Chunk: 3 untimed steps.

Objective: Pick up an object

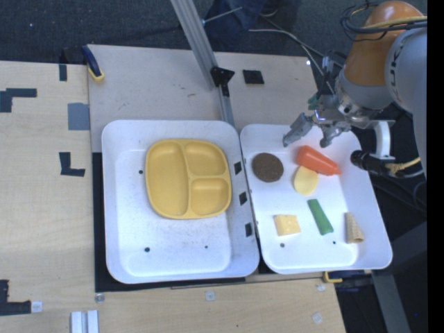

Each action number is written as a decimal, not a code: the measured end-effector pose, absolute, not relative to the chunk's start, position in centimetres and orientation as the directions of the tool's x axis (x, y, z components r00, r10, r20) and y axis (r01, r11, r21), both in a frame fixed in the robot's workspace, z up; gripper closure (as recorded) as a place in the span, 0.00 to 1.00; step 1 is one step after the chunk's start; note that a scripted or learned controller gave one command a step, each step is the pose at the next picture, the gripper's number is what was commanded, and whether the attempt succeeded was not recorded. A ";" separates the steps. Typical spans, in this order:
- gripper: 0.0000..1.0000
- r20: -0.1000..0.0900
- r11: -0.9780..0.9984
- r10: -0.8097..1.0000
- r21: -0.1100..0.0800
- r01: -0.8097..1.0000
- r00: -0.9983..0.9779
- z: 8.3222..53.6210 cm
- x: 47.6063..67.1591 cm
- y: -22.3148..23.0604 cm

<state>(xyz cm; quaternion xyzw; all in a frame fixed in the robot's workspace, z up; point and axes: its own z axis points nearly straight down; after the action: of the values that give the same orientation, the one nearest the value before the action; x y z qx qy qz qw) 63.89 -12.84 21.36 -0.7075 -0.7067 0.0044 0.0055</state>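
My gripper (309, 134) hangs open over the far part of the right bin (368, 252), with nothing between its fingers. Just below and right of it lies an orange carrot (318, 160). A brown round patty (267, 167) sits to the left, below the left fingertip. A pale yellow potato-like piece (305, 180) lies under the carrot. Further toward the front are a green stick (320, 216), a yellow cheese cube (286, 225) and a tan cone (354, 228).
The left bin (125, 248) holds a yellow sectioned plate (188, 177). A metal pole (201, 44) slants across the bench behind the bins. Cables trail at the back right beside the arm.
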 end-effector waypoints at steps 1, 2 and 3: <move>0.00 0.000 0.001 1.000 -0.001 1.000 -0.001 22.1 64.2 -12.8; 0.00 -0.001 0.002 1.000 -0.005 1.000 -0.002 17.2 64.9 -12.7; 0.00 0.000 0.001 1.000 -0.007 1.000 -0.001 10.8 65.1 -12.9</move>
<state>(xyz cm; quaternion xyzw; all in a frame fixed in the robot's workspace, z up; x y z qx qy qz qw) 65.09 -12.92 10.77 -0.7067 -0.7075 0.0025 0.0022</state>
